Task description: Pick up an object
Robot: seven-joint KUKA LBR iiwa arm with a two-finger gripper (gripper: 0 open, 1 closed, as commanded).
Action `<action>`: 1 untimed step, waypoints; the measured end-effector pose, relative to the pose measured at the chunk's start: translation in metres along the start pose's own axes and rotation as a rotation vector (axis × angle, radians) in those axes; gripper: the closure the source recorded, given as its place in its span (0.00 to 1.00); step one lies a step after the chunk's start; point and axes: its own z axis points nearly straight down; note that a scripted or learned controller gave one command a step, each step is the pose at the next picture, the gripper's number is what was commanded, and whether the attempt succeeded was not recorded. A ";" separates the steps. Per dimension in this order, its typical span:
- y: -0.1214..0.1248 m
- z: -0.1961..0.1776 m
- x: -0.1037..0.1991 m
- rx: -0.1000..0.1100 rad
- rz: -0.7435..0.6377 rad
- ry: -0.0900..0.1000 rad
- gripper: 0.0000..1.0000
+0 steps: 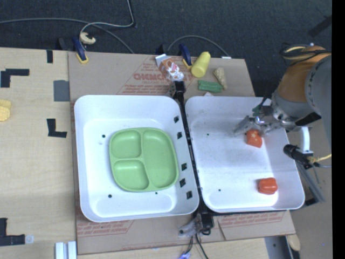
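In the right bin (226, 161), a small red-orange object (254, 139) lies near the upper right. My gripper (251, 126) reaches in from the right and sits right over that object's top edge, touching or nearly touching it. The view does not settle whether the object is gripped. A second red-orange object (267, 185) rests near the bin's lower right corner, well apart from the gripper.
The left bin (91, 117) holds a green divided plate (144, 159). Behind the bins, on the cardboard, lie a yellow object (200, 63), a green piece (209, 86), a tan piece (220, 77) and a small packet (170, 68). The arm's grey body (304, 90) overhangs the right bin's edge.
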 end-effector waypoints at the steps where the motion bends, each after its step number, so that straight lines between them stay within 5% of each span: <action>1: 0.001 -0.010 -0.001 -0.003 0.000 -0.004 1.00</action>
